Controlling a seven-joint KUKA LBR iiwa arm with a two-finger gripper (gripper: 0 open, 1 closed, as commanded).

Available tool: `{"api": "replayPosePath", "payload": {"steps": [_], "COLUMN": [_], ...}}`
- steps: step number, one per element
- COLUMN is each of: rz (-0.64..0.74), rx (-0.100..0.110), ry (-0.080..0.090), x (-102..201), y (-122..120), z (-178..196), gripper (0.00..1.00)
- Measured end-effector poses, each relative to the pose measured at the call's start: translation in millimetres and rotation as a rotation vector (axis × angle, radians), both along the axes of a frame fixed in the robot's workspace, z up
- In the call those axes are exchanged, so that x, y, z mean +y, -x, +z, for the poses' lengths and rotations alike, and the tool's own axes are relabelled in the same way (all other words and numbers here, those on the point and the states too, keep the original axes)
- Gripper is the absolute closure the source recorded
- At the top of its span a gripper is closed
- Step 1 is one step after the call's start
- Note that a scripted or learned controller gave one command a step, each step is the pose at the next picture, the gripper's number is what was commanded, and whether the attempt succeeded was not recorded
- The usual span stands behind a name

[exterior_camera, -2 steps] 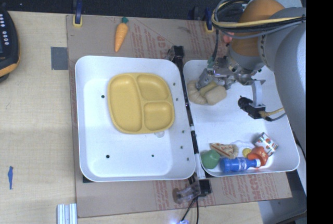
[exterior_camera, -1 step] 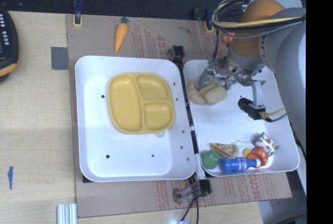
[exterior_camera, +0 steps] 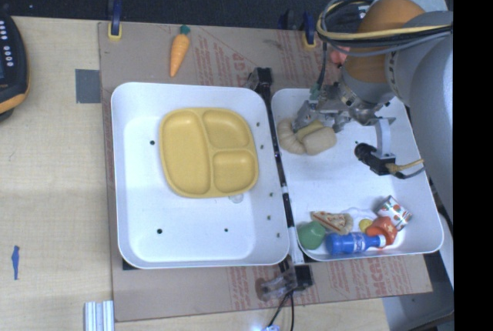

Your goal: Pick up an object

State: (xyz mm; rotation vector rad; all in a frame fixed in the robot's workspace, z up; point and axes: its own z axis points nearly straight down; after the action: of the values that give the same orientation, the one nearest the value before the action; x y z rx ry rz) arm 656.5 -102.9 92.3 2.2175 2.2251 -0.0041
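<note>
My gripper [exterior_camera: 312,118] reaches down into the back left part of the right bin [exterior_camera: 347,183]. Its metal fingers stand right over a pale beige lumpy toy, perhaps a bread or dough piece [exterior_camera: 306,139], that lies against the bin's left wall. The toy rests on the bin floor just under and in front of the fingertips. The arm's grey body and orange band [exterior_camera: 385,21] loom over the bin's back right corner.
The left bin [exterior_camera: 139,229] holds a yellow divided plate [exterior_camera: 208,151]. At the right bin's front lie a sandwich wedge [exterior_camera: 333,221], a green piece [exterior_camera: 311,235], a blue bottle [exterior_camera: 350,244] and a red and white can [exterior_camera: 390,212]. A toy carrot [exterior_camera: 179,51] lies behind the bins.
</note>
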Motion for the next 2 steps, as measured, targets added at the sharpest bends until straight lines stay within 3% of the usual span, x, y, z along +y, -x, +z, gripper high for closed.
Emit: {"api": "replayPosePath", "payload": {"steps": [1,2], "rz": [-0.004,0.004], "rx": [-0.002,0.003], "ry": [0.002,-0.002], "x": [-64.8,-21.2], "y": [0.4,0.3], "z": [0.4,-0.4], "gripper": [0.0,0.0]}}
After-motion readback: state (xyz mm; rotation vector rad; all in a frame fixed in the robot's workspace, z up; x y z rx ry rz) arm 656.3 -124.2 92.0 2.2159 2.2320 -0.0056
